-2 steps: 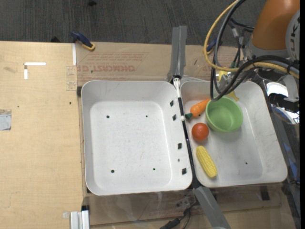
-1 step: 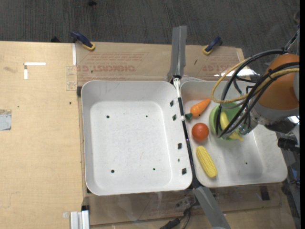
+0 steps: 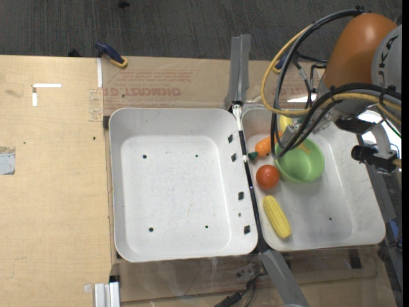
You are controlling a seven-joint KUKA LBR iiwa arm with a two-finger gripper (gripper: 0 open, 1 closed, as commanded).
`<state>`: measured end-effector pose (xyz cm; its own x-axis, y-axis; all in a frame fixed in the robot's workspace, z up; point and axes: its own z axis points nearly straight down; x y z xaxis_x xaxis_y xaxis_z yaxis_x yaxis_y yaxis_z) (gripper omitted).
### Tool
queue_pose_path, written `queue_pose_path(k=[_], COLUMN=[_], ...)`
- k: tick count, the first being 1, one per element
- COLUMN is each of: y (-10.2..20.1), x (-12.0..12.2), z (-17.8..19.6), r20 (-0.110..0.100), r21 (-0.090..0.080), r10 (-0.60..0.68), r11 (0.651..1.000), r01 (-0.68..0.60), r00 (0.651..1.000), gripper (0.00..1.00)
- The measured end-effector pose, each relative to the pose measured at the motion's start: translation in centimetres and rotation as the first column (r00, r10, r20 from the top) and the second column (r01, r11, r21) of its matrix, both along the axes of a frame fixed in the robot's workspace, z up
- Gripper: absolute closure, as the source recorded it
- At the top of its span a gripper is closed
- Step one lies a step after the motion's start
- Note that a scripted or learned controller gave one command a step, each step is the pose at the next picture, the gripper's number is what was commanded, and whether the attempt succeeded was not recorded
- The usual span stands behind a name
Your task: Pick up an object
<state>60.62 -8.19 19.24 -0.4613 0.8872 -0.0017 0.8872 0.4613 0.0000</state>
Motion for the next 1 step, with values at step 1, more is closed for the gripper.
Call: queue_pose_path(k=[1], y=[-10.68], x=[-0.24], z=[2.11], r20=[0.002], r21=[-0.003], r10=[0.098], r11=[0.995], r01=[-0.098], r00=[0.995], gripper=[1.00])
